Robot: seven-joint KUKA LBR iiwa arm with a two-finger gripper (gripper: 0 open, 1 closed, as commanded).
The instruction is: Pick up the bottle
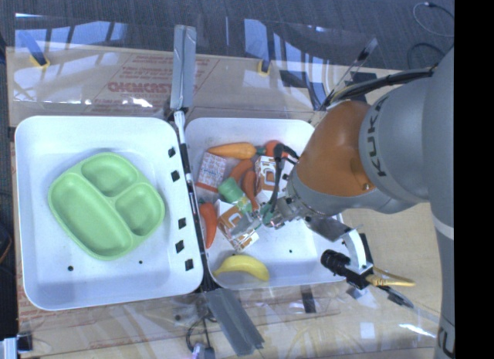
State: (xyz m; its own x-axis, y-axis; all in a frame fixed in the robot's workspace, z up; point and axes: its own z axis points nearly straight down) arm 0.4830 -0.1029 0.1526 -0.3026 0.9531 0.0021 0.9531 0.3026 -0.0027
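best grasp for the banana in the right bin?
Grip the banana across its middle, straight down from above. It lies flat on the right bin floor, apart from the pile, long axis roughly left-right in the view, so closing across its narrow width likely has room both sides.

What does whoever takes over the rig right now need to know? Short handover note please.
Gripper: down in the right bin, among the pile; finger state cannot be told.
Bottle: I can't pick it out for certain in the clutter; a green item lies mid-pile.
Also there: carrots, small cartons, banana. Left bin holds a green divided plate.
Done: nothing visibly lifted.
Left: grasp and raise the bottle.
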